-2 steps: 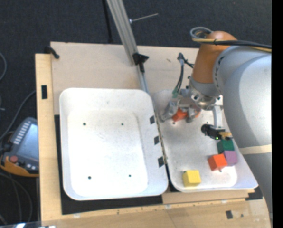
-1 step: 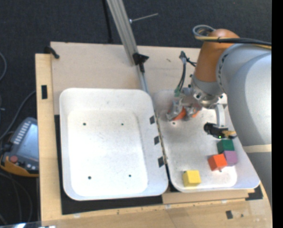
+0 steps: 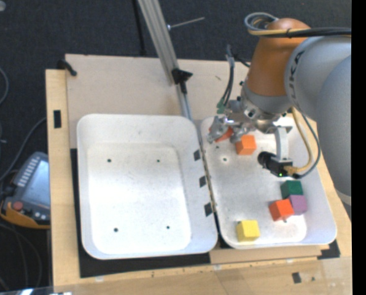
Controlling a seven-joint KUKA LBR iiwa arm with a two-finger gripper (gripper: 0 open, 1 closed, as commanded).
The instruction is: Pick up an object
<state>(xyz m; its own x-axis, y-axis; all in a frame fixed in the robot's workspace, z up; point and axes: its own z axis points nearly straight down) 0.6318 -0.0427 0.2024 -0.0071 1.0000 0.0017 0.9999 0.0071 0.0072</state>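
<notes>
My gripper (image 3: 223,131) hangs low over the far left part of the right bin (image 3: 232,183), under the orange wrist band. An orange block (image 3: 246,144) lies just to its right, close to it but not visibly held. Further toward the front right of that bin sit a green block (image 3: 290,188), a purple block (image 3: 299,203) and a red-orange block (image 3: 280,209), bunched together. A yellow block (image 3: 247,230) rests near the bin's front edge.
The left bin (image 3: 137,183) lies beside the right one, their rims meeting at a ridge with black clips (image 3: 202,180). A slanted aluminium rail (image 3: 161,42) rises behind the bins. A cable with a black connector (image 3: 270,161) hangs from the arm over the right bin.
</notes>
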